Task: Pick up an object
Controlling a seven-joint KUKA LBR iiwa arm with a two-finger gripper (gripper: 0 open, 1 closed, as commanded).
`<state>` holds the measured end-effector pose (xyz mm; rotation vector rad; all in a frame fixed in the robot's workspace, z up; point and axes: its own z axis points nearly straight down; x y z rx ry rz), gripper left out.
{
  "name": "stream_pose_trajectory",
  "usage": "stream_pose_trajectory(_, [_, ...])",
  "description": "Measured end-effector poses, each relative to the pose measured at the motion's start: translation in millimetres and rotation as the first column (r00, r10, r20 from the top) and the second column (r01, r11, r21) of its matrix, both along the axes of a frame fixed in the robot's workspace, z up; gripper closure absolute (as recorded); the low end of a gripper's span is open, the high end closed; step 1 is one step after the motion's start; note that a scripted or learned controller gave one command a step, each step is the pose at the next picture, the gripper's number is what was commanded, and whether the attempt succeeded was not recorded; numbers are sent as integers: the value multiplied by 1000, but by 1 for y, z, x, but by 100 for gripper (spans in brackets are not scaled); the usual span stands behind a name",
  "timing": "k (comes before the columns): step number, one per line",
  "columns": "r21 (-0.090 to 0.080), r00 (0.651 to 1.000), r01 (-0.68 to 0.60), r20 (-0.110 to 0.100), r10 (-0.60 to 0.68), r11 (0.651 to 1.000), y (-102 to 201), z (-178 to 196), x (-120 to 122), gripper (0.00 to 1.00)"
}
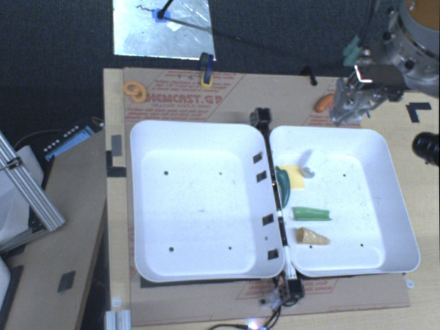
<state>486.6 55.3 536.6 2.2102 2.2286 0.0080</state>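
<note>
The gripper (347, 112) hangs over the far rim of the right bin (385, 184); whether it is spread or closed I cannot tell. The objects lie nearer to me and to the left of it: a yellow piece (294, 177), a green stick (311, 214) lying crosswise, a tan wedge (313, 236).

The right bin (385, 184) holds a yellow block (295, 177), a green stick (312, 214) lying flat, a tan wedge (313, 236), and perhaps a small grey piece (306, 165), all near its left wall.
</note>
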Motion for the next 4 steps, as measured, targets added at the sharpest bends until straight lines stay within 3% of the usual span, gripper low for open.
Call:
stream_pose_trajectory(1, [-3, 1000, 0, -20, 0, 1000, 52, -157, 2, 100])
stream_pose_trajectory(2, [3, 1000, 3, 11, -3, 1000, 45, -26, 0, 100])
stream_pose_trajectory(3, [-3, 1000, -2, -13, 2, 1000, 118, -140, -1, 100])
stream_pose_trajectory(4, [5, 1000, 4, 12, -4, 1000, 107, 7, 0, 100])
